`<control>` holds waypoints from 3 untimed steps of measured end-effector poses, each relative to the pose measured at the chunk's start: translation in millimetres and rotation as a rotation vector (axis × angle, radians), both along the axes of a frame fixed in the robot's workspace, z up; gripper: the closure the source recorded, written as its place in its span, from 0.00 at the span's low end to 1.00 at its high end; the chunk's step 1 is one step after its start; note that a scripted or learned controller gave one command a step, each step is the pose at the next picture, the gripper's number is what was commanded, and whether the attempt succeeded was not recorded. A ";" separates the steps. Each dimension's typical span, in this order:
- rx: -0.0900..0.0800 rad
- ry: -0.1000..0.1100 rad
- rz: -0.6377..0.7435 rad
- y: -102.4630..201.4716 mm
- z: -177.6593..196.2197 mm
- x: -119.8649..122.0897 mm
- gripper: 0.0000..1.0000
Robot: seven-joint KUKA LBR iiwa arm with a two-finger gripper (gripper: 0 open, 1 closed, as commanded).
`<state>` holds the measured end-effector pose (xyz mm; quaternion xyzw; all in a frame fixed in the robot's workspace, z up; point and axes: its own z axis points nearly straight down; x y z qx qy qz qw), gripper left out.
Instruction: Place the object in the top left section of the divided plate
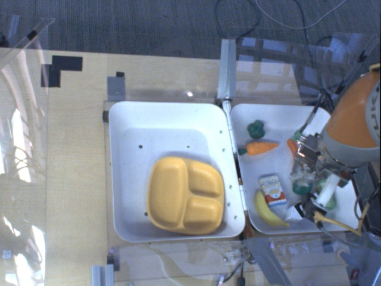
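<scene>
Seemingly the object is the small carton [272,190], lying beside the banana [268,210] in the right bin [280,109] near the end effector [309,186], whose grip I cannot tell; it looks light, stiff, best pinched across its flat sides

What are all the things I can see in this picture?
Bins: two, white, side by side on the bench.
Divided plate: one, yellow, in the left bin.
Carrot: one, orange, right bin, upper part.
Green toy: one, dark green, just above the carrot.
Banana: one, yellow, right bin, lower part.
Small carton: one, white and orange, touching the banana's upper side.
Cables: black, on the floor beyond the bench.
Robot arm: one, grey and orange, over the right bin's right side.
</scene>
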<state>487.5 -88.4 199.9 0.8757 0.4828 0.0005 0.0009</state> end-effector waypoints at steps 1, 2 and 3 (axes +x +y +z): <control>0.000 -0.003 0.313 47.4 18.9 22.5 1.00; 0.001 0.000 0.324 -6.9 -77.4 27.9 1.00; -0.003 -0.007 0.296 -43.1 -111.8 148.5 1.00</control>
